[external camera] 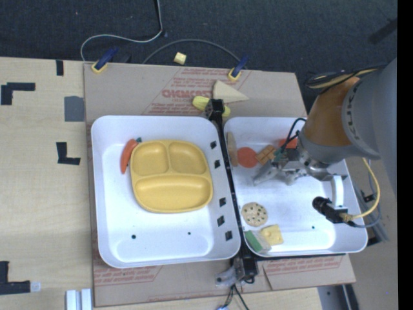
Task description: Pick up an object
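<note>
The bench [39, 192] is light wood with a big cardboard sheet [187, 86] laid over it, and the two white bins sit side by side on that. The grey arm [371, 115] with its orange band [329, 115] comes in over the right bin's far right corner and takes up a good chunk of that side.

The left bin [110, 237] has a yellow divided plate [171, 176] sitting toward its far edge, three compartments, nothing in them as far as I can see. A toy carrot [126, 156] lies right against the plate's left rim, near the bin's far left corner.

The right bin [303, 228] is where the pickable stuff is. The gripper [274, 171] is down in the bin's far half, pointing left. Its fingers look spread apart with nothing between them. Just beside the fingertips, toward the bin's far left corner, there's a red round piece [246, 156] and a small orange-tan block [265, 153] next to it. Whether the fingers touch either one, can't tell.

Near the bin's front left corner: a chocolate chip cookie [254, 214], then a yellow cheese wedge [271, 235] closer to the front edge, and a small green piece [254, 240] just left of it.
</note>
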You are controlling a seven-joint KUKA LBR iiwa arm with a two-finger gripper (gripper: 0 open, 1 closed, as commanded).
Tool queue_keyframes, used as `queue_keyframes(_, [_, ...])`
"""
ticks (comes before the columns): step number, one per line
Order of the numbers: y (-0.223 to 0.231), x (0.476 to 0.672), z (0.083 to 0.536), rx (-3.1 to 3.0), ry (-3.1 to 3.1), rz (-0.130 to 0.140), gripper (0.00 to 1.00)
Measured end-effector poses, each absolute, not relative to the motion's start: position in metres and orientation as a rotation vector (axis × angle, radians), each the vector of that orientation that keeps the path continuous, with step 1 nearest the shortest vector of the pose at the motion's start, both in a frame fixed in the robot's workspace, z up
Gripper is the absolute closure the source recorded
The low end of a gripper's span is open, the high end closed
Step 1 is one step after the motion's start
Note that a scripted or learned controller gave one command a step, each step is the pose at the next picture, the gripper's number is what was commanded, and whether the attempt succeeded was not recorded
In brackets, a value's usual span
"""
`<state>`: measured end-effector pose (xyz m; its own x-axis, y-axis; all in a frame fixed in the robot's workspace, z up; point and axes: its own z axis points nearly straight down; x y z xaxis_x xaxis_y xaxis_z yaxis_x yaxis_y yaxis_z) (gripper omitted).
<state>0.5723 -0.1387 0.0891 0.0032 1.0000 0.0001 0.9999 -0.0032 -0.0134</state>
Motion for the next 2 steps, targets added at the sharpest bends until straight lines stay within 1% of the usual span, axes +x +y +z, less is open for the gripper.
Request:
queue_keyframes(1, [-0.114, 0.640, 0.086, -2.219, -2.229, -0.005, 0.00])
queue_keyframes(2, [-0.128, 0.670, 0.086, -2.220, -2.225, -0.004, 0.00])
